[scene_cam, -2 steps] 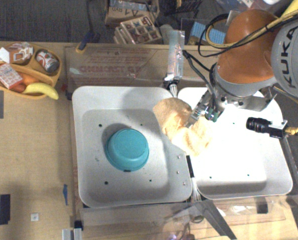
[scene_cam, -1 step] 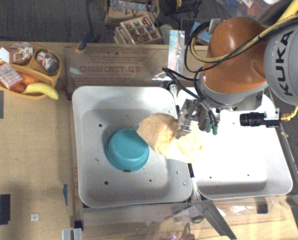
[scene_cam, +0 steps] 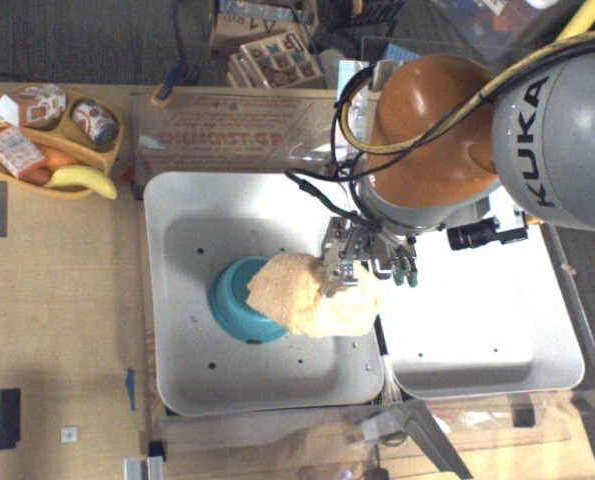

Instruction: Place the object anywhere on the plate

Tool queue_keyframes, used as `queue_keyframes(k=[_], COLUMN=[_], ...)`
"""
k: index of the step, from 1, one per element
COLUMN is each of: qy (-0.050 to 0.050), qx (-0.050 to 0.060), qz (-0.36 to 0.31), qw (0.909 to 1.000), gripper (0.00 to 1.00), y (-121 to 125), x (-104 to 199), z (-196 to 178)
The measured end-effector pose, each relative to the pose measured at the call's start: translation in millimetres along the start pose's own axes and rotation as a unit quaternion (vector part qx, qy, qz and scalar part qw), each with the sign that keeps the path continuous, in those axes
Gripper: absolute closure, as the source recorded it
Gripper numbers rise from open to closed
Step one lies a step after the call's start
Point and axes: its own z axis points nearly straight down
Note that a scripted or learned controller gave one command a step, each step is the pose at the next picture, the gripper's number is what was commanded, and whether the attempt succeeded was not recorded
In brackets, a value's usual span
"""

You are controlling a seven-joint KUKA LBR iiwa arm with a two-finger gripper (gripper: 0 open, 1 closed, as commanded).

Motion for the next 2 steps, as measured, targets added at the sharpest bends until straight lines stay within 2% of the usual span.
queue_keyframes(k=[1, 2], qy=[0.0, 0.0], qx=[0.0, 0.0], qz=[-0.003, -0.003], qw=[1.0, 1.0], gripper=[1.0, 0.0], y=[46.3, 46.1], x=[21.9, 21.7], z=[4.5, 4.0])
